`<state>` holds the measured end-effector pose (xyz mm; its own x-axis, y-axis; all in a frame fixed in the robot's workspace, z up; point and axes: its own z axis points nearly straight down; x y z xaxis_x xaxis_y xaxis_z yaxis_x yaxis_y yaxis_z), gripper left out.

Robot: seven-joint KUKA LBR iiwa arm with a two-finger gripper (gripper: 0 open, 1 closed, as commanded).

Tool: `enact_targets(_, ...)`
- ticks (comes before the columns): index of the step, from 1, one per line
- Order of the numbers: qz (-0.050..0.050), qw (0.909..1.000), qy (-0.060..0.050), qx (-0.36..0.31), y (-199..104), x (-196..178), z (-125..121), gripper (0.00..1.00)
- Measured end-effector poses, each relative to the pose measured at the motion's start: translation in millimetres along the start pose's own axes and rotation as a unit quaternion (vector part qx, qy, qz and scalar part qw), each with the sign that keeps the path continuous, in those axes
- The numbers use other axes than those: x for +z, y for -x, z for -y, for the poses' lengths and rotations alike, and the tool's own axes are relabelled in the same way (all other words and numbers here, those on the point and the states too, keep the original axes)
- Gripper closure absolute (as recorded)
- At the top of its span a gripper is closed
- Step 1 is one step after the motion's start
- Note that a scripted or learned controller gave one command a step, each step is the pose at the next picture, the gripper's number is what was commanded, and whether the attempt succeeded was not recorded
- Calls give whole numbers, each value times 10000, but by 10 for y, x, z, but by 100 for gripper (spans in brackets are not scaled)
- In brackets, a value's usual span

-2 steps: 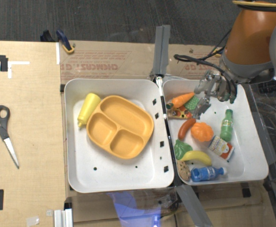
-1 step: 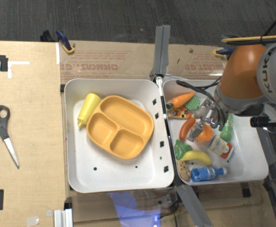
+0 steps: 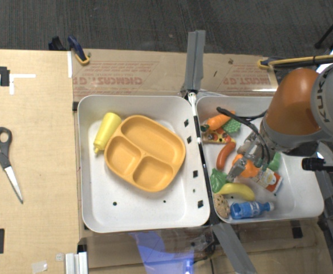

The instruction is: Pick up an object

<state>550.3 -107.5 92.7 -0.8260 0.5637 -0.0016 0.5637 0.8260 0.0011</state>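
Jaws (image 3: 243, 163): low in the right white plastic bin (image 3: 295, 201), over the orange toy (image 3: 247, 171); open or closed, cannot tell.
Why: to grab it.

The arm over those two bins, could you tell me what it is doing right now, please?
The KUKA arm reaches in from the right, and its gripper is down among the toy food in the right bin, near a red sausage, a banana and a blue bottle. Nothing is visibly held. The left bin holds an orange divided plate and a yellow bottle.
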Motion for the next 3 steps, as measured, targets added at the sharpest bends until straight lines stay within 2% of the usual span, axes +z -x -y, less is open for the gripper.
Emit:
enact_targets(1,16,10000,7,-12,10,-100,-8,100)
enact_targets(2,6,9993,-1,379,144,-1234,-1041,100)
enact_targets(3,10,9828,-8,1847,140,-1501,-1514,100)
